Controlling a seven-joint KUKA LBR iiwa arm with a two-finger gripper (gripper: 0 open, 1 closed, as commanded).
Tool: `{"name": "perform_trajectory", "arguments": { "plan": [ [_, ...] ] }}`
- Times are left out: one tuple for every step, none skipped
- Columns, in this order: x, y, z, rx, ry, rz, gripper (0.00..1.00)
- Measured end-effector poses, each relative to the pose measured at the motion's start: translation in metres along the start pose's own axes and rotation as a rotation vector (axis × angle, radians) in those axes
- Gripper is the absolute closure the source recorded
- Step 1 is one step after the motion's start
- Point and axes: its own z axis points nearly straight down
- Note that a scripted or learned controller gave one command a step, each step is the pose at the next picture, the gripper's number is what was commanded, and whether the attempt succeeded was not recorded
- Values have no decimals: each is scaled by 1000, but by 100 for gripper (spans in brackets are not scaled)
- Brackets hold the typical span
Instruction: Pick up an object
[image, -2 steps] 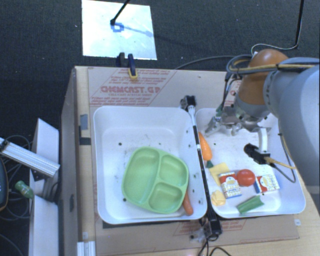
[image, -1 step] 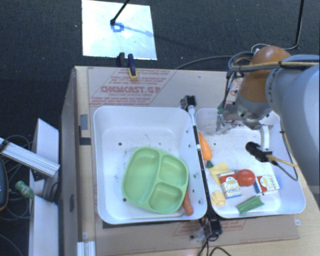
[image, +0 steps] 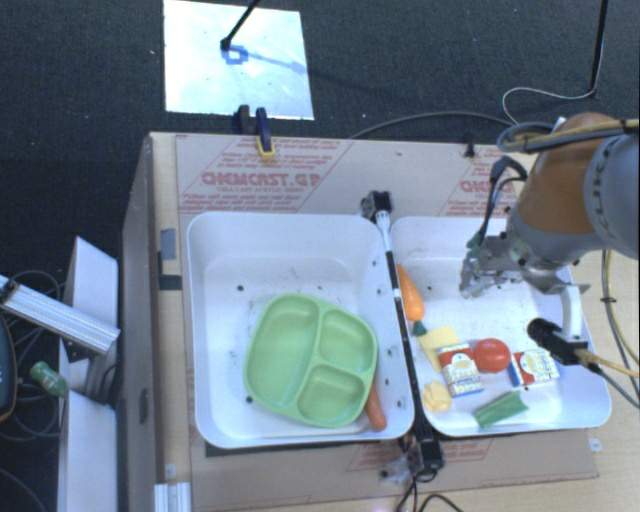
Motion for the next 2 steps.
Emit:
{"name": "perform_trajectory", "arguments": {
  "plan": [
    [1, 0, 1, 1, 1, 0, 0],
    [1, 39, 79, -1, -4, 0, 0]
  ]
}}
